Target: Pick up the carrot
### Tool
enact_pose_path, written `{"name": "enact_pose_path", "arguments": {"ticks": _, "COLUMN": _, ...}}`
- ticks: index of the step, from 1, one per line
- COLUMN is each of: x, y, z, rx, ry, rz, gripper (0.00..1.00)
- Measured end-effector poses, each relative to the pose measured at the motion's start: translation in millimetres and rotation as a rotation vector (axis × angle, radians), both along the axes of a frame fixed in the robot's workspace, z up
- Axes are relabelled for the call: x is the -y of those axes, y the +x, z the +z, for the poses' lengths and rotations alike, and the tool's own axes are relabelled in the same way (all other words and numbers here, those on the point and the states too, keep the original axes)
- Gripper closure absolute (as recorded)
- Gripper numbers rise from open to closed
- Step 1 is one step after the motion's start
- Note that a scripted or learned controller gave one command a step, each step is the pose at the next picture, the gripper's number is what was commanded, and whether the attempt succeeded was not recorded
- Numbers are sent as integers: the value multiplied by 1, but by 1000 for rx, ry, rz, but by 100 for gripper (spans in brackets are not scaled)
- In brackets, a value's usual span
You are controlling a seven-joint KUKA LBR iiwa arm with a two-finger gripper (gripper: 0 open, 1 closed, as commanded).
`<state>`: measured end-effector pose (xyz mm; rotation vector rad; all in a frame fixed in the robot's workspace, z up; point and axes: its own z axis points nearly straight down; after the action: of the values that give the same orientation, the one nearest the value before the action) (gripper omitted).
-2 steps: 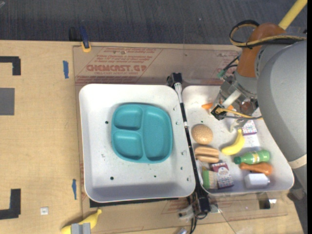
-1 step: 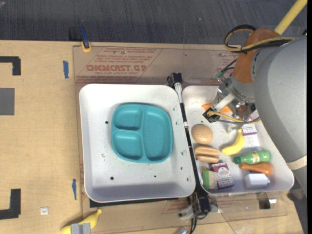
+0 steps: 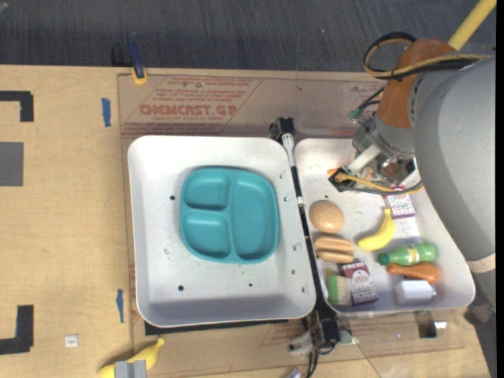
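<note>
Carrot [image 3: 418,272] — long axis left-right, beneath green bottle [image 3: 407,254], right bin [image 3: 461,290].

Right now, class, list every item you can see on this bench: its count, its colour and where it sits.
Bins: two, white, side by side.
Divided plate: one, teal, left bin.
Bread roll: one, tan, right bin.
Hot dog: one, brown, below the roll.
Banana: one, yellow, right bin centre.
Bottle: one, green, above the carrot.
Carrot: one, orange, right bin, near right.
Cartons: several, white and red, right bin.
Arm: one, grey, orange band, over right bin's far end.
</note>
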<state>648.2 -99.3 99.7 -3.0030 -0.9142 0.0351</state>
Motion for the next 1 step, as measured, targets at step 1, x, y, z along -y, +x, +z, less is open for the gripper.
{"name": "enact_pose_path", "arguments": {"ticks": 1, "x": 1, "y": -3, "z": -1, "rx": -16, "ry": 1, "rz": -1, "gripper": 0}}
